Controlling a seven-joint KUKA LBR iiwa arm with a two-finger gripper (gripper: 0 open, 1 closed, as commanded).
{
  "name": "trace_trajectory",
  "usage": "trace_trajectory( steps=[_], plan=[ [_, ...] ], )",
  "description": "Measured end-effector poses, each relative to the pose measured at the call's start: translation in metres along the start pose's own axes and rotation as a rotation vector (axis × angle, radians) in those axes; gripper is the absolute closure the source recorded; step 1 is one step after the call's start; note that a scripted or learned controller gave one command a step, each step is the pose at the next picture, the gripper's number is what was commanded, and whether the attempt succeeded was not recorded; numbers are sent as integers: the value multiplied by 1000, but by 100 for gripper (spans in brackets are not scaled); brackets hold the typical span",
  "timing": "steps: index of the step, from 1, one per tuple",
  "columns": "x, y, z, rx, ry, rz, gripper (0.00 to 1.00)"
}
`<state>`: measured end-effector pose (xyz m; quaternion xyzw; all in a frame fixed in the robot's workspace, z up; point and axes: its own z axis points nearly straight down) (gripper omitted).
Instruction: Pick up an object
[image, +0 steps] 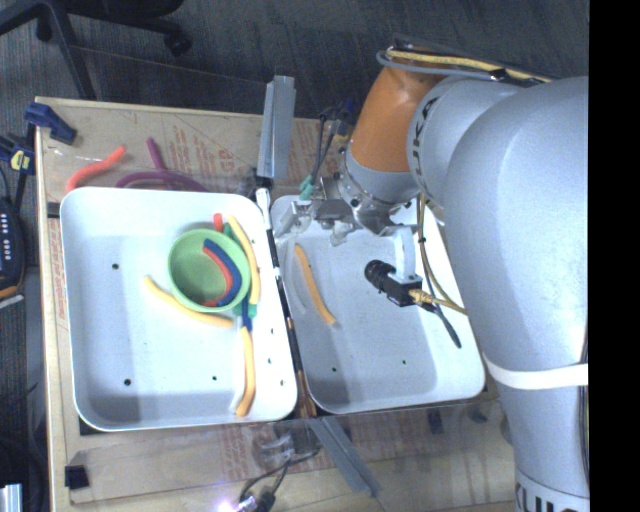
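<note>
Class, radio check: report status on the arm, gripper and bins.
Gripper low at right bin's far-left corner, nothing seen held. Orange stick lies just below it. Green bowl in left bin.

Fixed overhead cam, slanted over bins (90, 400)

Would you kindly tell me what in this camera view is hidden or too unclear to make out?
- Gripper: its finger gap is too small and shadowed at the right bin's top-left corner.
- Green bowl: its floor is hidden by red and blue strips lying across it.
- Right bin's right side: covered by the arm.
</note>
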<state>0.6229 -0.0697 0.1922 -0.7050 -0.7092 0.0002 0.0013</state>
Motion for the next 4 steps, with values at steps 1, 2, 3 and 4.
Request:
trace_trajectory(
  steps=[1, 2, 3, 4],
  plan=[
    [-15, -19, 41, -15, -4, 70, 0],
    [-24, -25, 55, -5, -8, 44, 0],
    [-44, -38, 98, -5, -11, -37, 0],
    [-41, -37, 88, -2, -3, -41, 100]
  ],
)
